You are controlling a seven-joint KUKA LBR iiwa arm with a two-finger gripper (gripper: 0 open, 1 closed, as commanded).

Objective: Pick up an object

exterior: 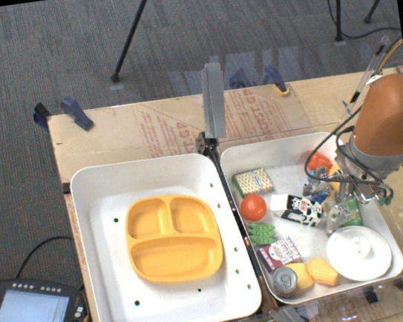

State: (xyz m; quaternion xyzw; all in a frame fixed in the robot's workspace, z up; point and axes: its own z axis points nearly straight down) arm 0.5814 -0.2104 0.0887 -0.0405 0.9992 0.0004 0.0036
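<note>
Several small things crowd the right bin (301, 150). End effector (340, 202) hangs low by its right wall; whether it is apart or together, I cannot tell. Nearest, the cow carton (302, 209) looks light and stiff; grip its flat sides.

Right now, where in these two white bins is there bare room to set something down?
Left white bin: bare floor all round the yellow divided plastic tray, widest along its left. Right white bin is crowded; one small patch sits between the checkered box and the orange-banded arm.
</note>
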